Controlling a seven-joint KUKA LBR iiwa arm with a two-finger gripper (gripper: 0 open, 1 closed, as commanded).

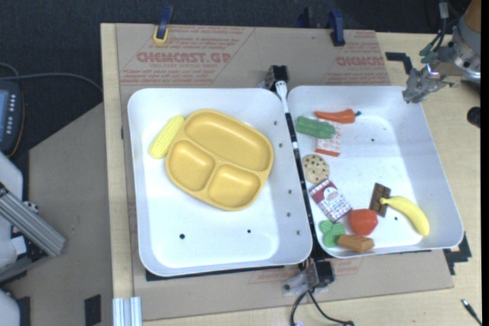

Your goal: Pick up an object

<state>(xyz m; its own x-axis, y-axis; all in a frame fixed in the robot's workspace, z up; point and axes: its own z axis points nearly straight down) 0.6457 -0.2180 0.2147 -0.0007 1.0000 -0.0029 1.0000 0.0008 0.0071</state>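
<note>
Two shallow white bins sit side by side on the bench. The left bin holds a yellow divided plate with three compartments, tilted on the bin floor, and a yellow toy corn cob touching its left rim. The right bin holds small toy foods: an orange carrot near the back wall, a green piece just in front of it, a round cookie, a red-and-white packet, a red tomato, a brown sausage against the front wall, a small brown block and a yellow banana beside it. The middle and back right of that bin's floor lie bare. The end effector hangs over the right bin's back right corner, well apart from the toys; whether its fingers are apart or together cannot be told.
</note>
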